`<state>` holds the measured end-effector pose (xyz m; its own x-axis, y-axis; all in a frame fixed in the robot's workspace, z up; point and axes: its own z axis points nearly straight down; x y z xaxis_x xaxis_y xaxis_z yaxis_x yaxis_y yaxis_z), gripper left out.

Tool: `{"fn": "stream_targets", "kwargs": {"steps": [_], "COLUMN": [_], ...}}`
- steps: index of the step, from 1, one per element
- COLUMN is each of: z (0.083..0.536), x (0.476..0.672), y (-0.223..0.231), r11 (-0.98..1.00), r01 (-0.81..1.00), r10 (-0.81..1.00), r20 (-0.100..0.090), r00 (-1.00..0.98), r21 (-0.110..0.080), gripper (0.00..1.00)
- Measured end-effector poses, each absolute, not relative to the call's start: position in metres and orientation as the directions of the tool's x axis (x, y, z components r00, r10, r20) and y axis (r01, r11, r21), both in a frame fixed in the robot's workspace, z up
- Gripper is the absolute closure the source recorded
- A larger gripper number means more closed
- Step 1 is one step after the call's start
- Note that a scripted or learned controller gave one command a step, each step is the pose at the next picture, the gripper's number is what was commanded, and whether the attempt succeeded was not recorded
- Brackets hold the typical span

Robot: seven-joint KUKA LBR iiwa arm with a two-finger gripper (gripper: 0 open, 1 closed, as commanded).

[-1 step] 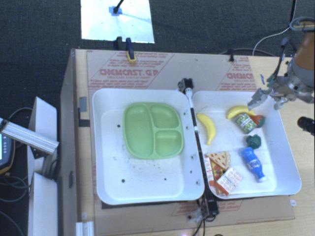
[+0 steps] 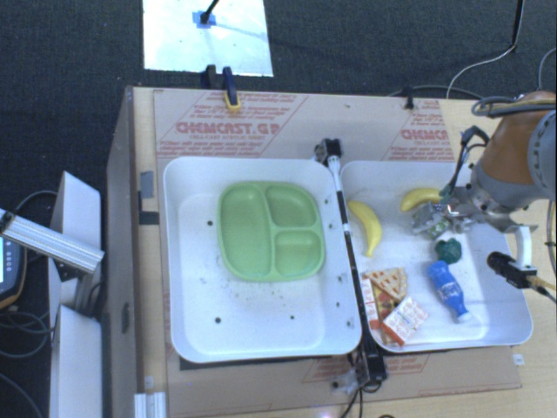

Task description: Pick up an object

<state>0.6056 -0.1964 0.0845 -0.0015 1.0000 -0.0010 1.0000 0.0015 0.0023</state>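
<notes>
The right bin (image 2: 513,320) holds two yellow bananas, one near its left wall (image 2: 367,225) and one further back (image 2: 421,198). A dark green lump (image 2: 449,251), a blue bottle (image 2: 447,289), a pizza-slice toy (image 2: 388,282) and a red-and-white packet (image 2: 406,319) also lie there. My gripper (image 2: 435,219) hangs low over the back of this bin, between the rear banana and the green lump. Its metal tip is a blur of grey and I see nothing clearly held.
The left bin (image 2: 200,320) carries a green divided plate (image 2: 270,232). A clamp (image 2: 331,153) sits on the ridge between the bins. The arm's grey body with its orange band (image 2: 520,159) overhangs the right bin's far right corner. Cables trail behind the bench.
</notes>
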Motion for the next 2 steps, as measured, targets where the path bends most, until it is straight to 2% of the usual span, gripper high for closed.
{"fn": "stream_targets", "kwargs": {"steps": [1, 2], "z": [0.083, 0.093], "x": [0.666, 0.666], "y": [-0.138, -0.138], "r11": [0.005, 0.008], "r01": [1.000, 1.000], "r10": [1.000, 1.000], "r20": [0.004, 0.003], "r00": [-0.005, -0.008], "r21": [-0.013, -0.014], "gripper": [0.00, 1.00]}}
